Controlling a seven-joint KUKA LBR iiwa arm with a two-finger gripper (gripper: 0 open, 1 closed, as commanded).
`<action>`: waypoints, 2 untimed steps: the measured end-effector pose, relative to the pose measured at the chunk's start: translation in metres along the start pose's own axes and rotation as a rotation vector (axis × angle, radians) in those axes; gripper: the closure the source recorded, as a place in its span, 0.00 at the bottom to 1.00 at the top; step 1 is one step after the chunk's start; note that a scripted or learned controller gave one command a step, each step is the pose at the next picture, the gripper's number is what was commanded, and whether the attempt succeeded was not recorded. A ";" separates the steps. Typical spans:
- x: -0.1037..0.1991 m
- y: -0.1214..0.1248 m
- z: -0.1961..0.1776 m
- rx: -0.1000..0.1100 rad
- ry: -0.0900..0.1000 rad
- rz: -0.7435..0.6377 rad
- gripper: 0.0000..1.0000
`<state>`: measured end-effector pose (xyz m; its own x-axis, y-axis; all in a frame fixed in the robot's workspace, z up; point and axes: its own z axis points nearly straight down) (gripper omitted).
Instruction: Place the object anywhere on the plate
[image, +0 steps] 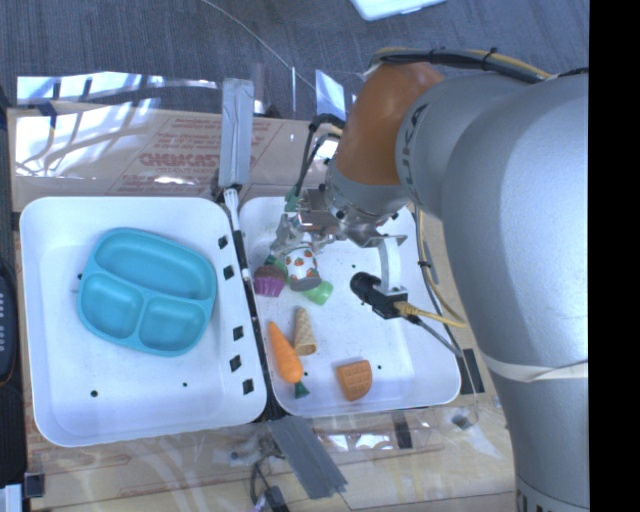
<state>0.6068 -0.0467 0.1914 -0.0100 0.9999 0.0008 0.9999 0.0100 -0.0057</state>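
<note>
Status, near to far: front of the right bin (432, 385) has an orange waffle-ish toy (354, 379) and a toy carrot (286, 356), both lying flat, untouched. Just behind them an ice cream cone toy (303, 331), also loose on the bin floor. Further back, a cluster: purple cupcake toy (269, 279) against the divider side, a white/red strawberry-print piece (301, 266) w/ a green bit (319, 293) just beside it. Gripper (297, 238) is down right at that cluster, over the white/red piece, which looks like the target obj, but can't be sure. Can't tell if the hand is apart, together or clamped on anything; arm body and wrist block the view there, so not calling a grasp. Left bin (50, 400) holds the blue 3-compartment plate (148, 291), sitting level, nothing in any compartment. Progress, imo: early, at pick stage at best. Nothing delivered. Left to do: confirm grasp, lift clear of neighbours, carry across the divider between bins, drop on the plate, any compartment ok. Risk: tight cluster, the cupcake or green bit could get nudged or dragged along.
</note>
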 end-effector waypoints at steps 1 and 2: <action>0.067 -0.046 0.001 0.000 0.000 -0.001 1.00; 0.134 -0.033 -0.028 -0.003 0.001 -0.001 1.00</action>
<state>0.5728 0.0870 0.2194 -0.0114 0.9999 0.0015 0.9999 0.0114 -0.0026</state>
